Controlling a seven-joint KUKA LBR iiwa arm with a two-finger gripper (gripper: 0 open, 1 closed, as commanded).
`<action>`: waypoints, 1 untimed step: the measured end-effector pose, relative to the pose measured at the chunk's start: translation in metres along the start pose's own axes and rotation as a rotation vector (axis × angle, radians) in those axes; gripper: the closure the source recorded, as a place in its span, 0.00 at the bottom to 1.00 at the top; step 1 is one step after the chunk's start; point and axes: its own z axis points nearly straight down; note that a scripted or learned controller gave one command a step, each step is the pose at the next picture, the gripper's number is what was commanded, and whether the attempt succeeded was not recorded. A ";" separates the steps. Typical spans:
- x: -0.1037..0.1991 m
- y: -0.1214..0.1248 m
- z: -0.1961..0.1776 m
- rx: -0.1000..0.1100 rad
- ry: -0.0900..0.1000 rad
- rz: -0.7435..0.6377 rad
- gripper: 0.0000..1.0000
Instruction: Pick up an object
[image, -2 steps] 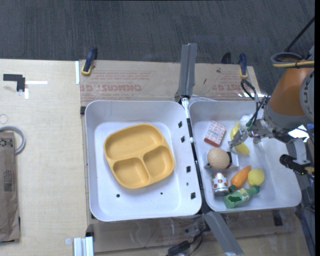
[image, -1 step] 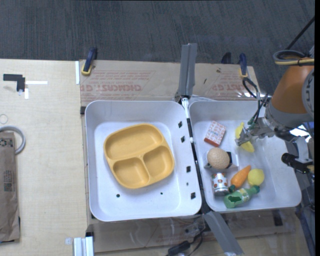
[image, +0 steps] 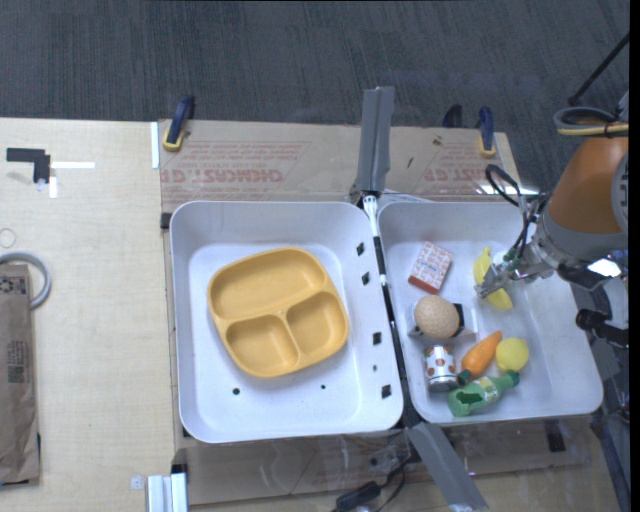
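**Gripper over the yellow piece in the right bin**

The gripper (image: 497, 283) hangs at the far side of the right bin (image: 570, 395), its tip right at a small yellow object (image: 487, 268), perhaps a toy banana. Whether the pincer is spread or pressed together cannot be told from this slanted view, and nothing visibly sits in it.

Taking that yellow object as the landmark: a red-and-white box (image: 431, 266) lies just beside it toward the divider between the bins. Nearer the camera come a tan ball (image: 435, 316), a small can (image: 438, 365), an orange carrot (image: 481, 352), a yellow lemon (image: 512, 352) and a green bottle (image: 478, 394), packed close together. Well apart, in the left bin (image: 190, 300), rests a yellow divided plate (image: 277, 310).

To do this step well, I judge the yellow piece the sensible target: it is closest and has bare floor around it. The pincer should straddle its narrow width, descend fully to the bin floor before closing, then lift straight up. A curved, smooth shape could slip sideways, so centring matters.
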 end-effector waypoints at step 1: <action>0.023 0.044 -0.113 -0.001 -0.001 -0.014 1.00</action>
